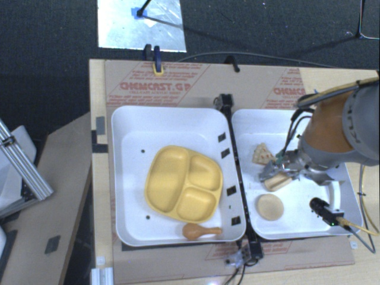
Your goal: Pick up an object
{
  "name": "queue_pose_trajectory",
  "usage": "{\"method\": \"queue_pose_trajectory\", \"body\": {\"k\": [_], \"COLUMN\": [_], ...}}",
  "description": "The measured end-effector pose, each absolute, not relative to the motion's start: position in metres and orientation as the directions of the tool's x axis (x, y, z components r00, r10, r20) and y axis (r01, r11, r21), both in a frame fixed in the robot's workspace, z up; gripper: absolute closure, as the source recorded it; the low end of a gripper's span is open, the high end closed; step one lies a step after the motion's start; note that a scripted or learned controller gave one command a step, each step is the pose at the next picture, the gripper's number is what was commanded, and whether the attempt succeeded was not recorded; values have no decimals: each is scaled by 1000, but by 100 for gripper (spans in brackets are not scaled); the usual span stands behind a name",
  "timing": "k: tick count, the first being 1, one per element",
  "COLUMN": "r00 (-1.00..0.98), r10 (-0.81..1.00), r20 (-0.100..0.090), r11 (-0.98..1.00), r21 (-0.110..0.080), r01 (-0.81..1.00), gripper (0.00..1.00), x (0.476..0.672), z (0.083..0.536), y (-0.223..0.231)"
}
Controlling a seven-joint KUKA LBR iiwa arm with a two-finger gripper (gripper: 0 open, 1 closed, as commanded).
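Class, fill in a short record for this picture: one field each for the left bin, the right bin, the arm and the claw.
left bin: yellow divided plate, toy drumstick by the near wall
right bin: tan block, round beige disc, small tan wedge
arm: reaches in from the right
claw: low over the tan block; grip unclear

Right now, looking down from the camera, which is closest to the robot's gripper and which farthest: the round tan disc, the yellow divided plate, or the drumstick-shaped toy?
From the gripper in the right bin:
1. Round tan disc, just below it, same bin.
2. Yellow divided plate, middle of the left bin.
3. Drumstick-shaped toy, at the left bin's bottom edge.
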State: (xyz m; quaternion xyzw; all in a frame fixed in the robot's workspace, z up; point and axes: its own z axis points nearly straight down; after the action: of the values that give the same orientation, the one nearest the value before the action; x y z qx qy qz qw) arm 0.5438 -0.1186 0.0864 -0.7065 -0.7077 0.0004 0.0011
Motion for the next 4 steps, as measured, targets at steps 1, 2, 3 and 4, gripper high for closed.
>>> {"method": "queue_pose_trajectory", "body": {"k": [1,2,3,4], "r00": [-2,-3,-4,-5], "r10": [1000,1000,1000,1000], "r20": [0,-1,-2,-1], "r11": [2,3,4,5], "r21": [1,6,7,6], "r01": [1000,1000,1000,1000], "gripper": [100,100,100,100], "x": [545,547,553,555], "z": [99,163,207,246], "y": [-119,-121,-124,-124]}}
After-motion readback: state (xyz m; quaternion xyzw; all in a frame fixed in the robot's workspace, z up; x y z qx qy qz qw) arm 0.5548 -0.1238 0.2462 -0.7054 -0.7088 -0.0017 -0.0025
